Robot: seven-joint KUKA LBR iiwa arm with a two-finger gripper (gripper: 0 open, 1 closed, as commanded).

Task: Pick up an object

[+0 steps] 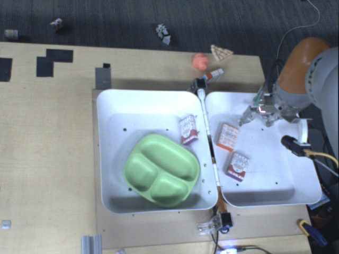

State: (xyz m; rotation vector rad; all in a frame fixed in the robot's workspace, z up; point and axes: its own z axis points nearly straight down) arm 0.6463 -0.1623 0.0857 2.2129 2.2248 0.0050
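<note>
**My gripper over the right bin's back edge**

Taking the right bin as my landmark: nearest the camera inside it lies a small red-and-white carton. Just behind that, toward the bin's left wall, lies an orange-and-white carton. Beyond the left wall, the left bin holds a green divided tray and another small carton. Farthest back, at the bin's rear right, hangs my gripper, seemingly spread open and holding nothing.
</note>
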